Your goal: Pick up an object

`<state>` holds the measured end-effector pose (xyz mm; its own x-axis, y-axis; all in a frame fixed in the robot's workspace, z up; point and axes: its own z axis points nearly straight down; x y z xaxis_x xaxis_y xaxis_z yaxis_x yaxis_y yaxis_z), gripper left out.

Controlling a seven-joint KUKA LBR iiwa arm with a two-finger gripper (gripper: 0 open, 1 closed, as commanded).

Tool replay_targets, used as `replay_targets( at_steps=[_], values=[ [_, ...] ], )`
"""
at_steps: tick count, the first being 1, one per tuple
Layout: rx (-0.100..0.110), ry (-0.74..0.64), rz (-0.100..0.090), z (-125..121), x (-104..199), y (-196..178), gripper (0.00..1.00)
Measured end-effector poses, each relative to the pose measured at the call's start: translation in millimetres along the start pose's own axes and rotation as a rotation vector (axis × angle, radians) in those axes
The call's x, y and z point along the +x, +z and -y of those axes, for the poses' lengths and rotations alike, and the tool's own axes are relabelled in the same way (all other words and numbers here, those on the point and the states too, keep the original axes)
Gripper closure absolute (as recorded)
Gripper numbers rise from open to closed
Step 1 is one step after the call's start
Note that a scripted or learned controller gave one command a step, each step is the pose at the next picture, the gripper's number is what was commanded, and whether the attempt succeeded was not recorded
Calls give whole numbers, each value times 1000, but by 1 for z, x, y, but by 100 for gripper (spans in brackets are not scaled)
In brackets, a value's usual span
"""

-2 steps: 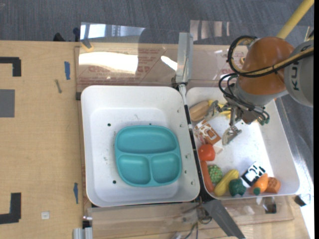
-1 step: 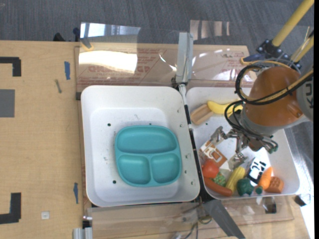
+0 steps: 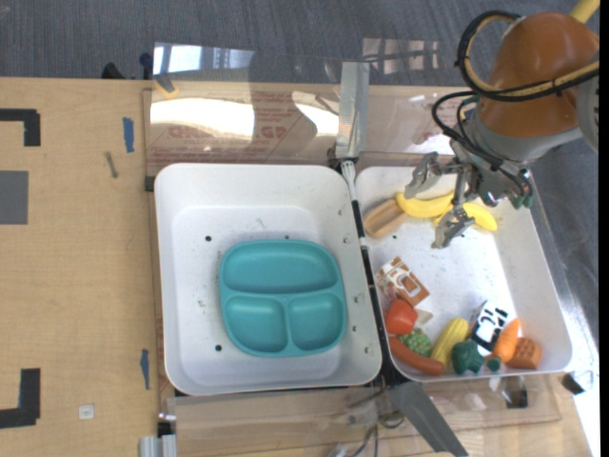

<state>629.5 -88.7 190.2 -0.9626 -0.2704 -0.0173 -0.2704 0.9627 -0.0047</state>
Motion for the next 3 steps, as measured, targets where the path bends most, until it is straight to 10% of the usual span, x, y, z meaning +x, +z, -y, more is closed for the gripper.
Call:
replay_targets(
  at_steps=[1, 2, 3],
  values=[
    [-1, 107, -6, 0, 83, 99, 0],
    [-2, 364, -18, 28, -6, 102, 0],
    [1, 479, -8, -6, 40, 100, 0]
  ],
)
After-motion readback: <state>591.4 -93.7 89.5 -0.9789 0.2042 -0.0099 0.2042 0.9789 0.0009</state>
